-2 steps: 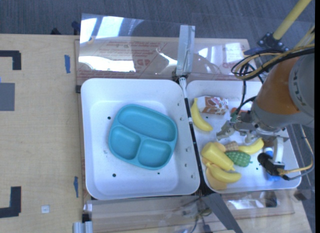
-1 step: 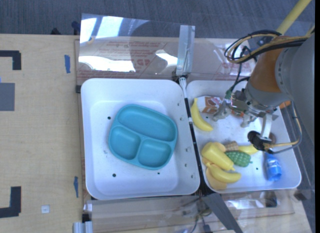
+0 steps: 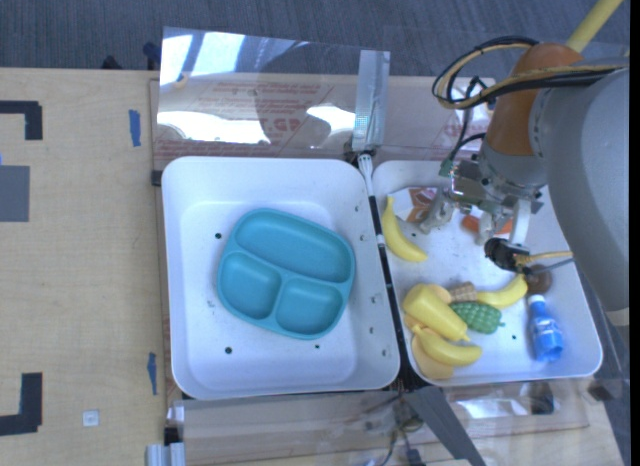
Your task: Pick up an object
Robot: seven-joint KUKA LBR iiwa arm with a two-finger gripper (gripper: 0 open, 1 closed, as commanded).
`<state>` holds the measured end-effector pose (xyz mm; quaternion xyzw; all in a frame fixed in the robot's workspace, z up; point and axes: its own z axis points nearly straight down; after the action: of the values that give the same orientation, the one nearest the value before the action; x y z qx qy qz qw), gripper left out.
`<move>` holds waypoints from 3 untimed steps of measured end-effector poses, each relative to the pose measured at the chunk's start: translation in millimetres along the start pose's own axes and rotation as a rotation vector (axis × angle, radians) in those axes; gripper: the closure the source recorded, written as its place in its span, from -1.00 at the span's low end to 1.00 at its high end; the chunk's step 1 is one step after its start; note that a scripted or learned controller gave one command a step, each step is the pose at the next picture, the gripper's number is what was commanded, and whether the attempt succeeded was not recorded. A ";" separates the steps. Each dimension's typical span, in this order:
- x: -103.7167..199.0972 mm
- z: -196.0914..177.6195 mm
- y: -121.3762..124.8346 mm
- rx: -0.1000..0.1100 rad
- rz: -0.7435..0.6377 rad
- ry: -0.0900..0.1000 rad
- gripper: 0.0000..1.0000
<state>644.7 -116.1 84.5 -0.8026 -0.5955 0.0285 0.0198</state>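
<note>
Gripper (image 3: 478, 216) low in the right bin (image 3: 580, 354) — grip unreadable from here — with 1 banana (image 3: 399, 238) just beside it.

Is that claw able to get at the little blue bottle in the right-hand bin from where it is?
Probably yes. The blue bottle lies by the right bin's near corner with nothing on top of it, and the claw hangs over the same bin. The bin wall close beside it may crowd the grip.

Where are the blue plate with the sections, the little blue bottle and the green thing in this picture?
blue plate (image 3: 286, 272), camera view, on the ridge between its compartments.
blue bottle (image 3: 545, 332), camera view, on its body.
green thing (image 3: 476, 316), camera view, on its bumpy middle.
</note>
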 end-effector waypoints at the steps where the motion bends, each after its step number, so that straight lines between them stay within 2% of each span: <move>1: 1.3 0.0 -24.1 -0.066 -0.037 0.019 -1.00; 2: 2.3 -12.7 -23.1 -0.071 -0.039 0.019 1.00; 3: 2.4 -11.7 -23.5 -0.069 -0.040 0.019 -1.00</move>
<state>623.8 -107.0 97.7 -0.7911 -0.6117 -0.0001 -0.0019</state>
